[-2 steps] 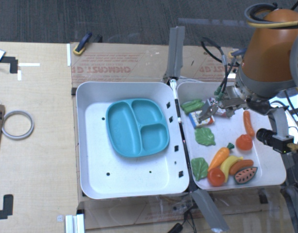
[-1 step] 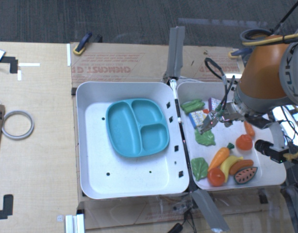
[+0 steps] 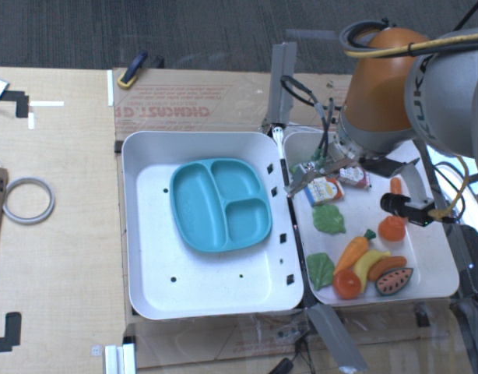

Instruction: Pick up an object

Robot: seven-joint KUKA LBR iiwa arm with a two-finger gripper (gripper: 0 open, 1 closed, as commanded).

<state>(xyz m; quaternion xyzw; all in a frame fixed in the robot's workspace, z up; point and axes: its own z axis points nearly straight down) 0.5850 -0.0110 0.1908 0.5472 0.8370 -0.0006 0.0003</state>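
Observation:
My gripper hangs below the orange wrist band, over the upper left corner of the right bin. Just beside it lies a small red, white and blue packet; whether the gripper touches it I cannot tell. A second red and white packet lies a little to the right. Lower in the same bin are a green leaf, a carrot, a red tomato, a yellow banana, a watermelon slice and an orange fruit.
The left bin holds a blue divided plate. On the bench at far left lies a grey tape ring. Another green leaf rests near the right bin's front left corner. The arm covers the right bin's far edge.

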